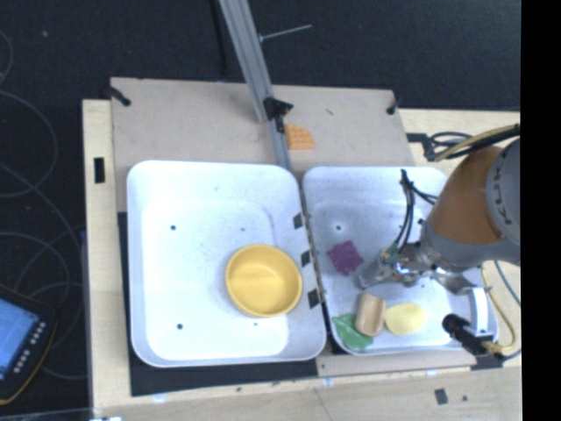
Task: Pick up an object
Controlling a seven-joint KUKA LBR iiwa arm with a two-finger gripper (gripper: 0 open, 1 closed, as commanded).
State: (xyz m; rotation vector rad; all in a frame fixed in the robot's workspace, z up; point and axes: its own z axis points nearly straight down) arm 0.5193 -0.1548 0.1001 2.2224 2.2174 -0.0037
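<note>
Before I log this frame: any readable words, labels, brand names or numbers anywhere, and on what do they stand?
No legible text anywhere in the camera view.
Orange tag on the board behind the bins: any print is too blurred to read.
Blue-lit screen at the lower left: glows, but nothing on it can be made out.
Yellow bowl, purple block, yellow lump, tan cylinder: no markings visible.

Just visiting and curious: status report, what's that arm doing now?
Gripper low in right bin, nothing seen held. Purple block beside it. Tan piece, yellow lump close by. Yellow bowl in left bin.
</note>
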